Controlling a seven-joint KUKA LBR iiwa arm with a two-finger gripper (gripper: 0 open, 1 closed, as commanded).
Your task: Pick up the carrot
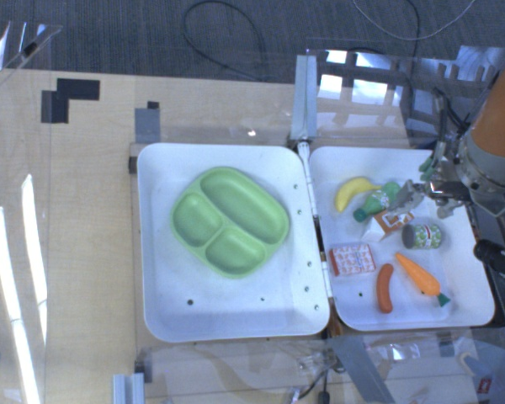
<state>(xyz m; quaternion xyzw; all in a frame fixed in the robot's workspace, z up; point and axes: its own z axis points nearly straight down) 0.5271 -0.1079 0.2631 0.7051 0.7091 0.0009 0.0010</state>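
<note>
— Toward the near right corner of the right bin [467, 314] lies the carrot [422, 277], orange, its green tip pointing at that corner. See it?

— Yes. It lies flat on the bin floor, just beside a red sausage [385, 288] that sits to its left; the two are close but apart.

— And the arm?

— The grey arm with its orange band comes in from the right, and the jaws [427, 185] hang over the far part of the same bin — well away from the carrot. Whether they are apart or together I cannot tell (the fingers blur into the wrist hardware).

— What else sits in that bin?

— A yellow banana [352, 192] at the far left, a green bottle [379, 201] beside it, a small orange-and-white carton [395, 222] just below the bottle, a grey-green can [422, 236] on its side to the right of that, and a red-and-white box [352, 260] near the dividing wall.

— The left bin [164, 310]?

— It holds a green divided plate [230, 220] with three compartments. Both bins rest on the pale wooden surface [59, 251].
</note>
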